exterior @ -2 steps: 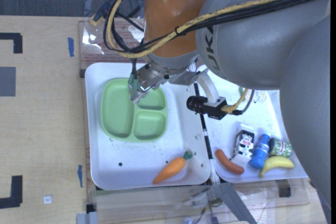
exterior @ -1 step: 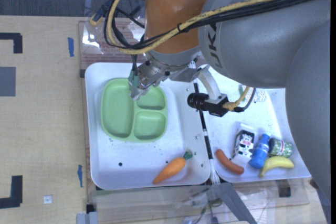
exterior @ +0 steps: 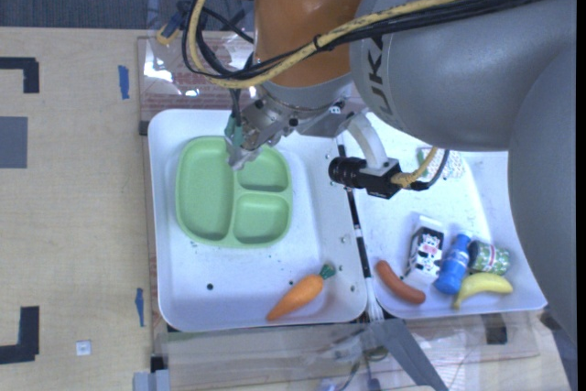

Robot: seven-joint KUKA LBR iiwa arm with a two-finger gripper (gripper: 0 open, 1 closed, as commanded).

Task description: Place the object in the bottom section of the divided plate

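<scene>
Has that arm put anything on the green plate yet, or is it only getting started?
Nothing looks done yet: the green divided plate in the left bin has all its sections bare. The gripper hangs over the plate's upper edge, and I can't make out anything in it. The toy carrot lies in the left bin below the plate. Left to do: getting an object into the plate's bottom section.

Toy carrot (exterior: 299, 295) lying at left bin's (exterior: 174, 288) front edge; sausage (exterior: 400, 282), cow-print carton (exterior: 427, 250), blue bottle (exterior: 454, 263), green can (exterior: 492, 259), banana (exterior: 482, 287) clustering in right bin's (exterior: 526, 293) front corner
</scene>
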